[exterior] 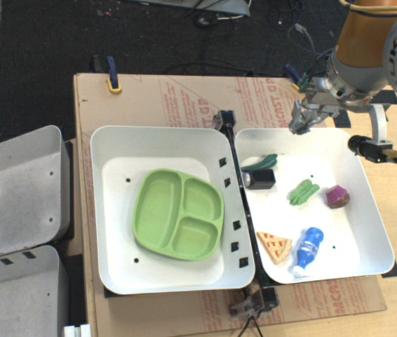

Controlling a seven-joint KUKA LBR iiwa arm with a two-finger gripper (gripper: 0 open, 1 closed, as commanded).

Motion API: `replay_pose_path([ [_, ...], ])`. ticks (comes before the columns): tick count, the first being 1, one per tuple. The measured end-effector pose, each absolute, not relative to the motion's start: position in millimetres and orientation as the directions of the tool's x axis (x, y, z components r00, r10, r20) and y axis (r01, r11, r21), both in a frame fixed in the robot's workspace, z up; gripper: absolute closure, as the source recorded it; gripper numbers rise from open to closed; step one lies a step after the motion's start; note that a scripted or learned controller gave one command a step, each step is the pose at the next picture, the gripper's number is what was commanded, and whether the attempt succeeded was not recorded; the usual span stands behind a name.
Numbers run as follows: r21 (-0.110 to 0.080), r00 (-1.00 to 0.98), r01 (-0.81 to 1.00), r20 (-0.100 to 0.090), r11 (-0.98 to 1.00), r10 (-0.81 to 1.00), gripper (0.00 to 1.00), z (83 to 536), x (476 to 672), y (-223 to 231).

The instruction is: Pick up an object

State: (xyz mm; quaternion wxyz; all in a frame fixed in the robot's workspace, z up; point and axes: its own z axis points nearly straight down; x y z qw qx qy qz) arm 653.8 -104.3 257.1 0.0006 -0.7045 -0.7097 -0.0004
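Fingers (301,126) over right bin's far rim (283,133), state unclear to us; descent here risks striking rim, missing green bean (303,192).

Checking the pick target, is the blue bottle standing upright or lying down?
Lying down. The blue bottle rests on its side on the right bin floor, beside the waffle piece.

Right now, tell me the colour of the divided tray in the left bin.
Light green. The divided tray shows plainly in the camera view, lying in the left bin.
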Motion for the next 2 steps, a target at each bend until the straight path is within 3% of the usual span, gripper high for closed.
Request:
replay_pose_path([
  [2, -0.001, -0.008, 1.000, 0.002, 0.008, 1.000, 1.00, 267.6, 627.4, -2.8],
])
